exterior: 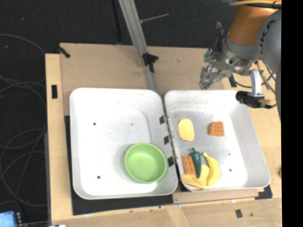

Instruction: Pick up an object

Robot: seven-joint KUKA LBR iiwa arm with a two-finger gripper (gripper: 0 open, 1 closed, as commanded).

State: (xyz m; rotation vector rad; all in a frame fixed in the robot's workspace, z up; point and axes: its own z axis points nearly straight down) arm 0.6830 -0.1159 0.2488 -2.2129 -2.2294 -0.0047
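Two bananas [211, 169], one green bowl [146, 162], two bins [94, 108]

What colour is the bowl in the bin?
The bowl is light green, seen clearly in the camera view, sitting in the left bin.

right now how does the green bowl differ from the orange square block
The green bowl is round and hollow, opening upward; the orange square block is flat-sided and solid-looking. The bowl looks clearly bigger than the block. The bowl sits in the left bin, near its front right corner; the block lies in the right bin, with other toy food nearby. Both rest on a bin floor, apart from the gripper.
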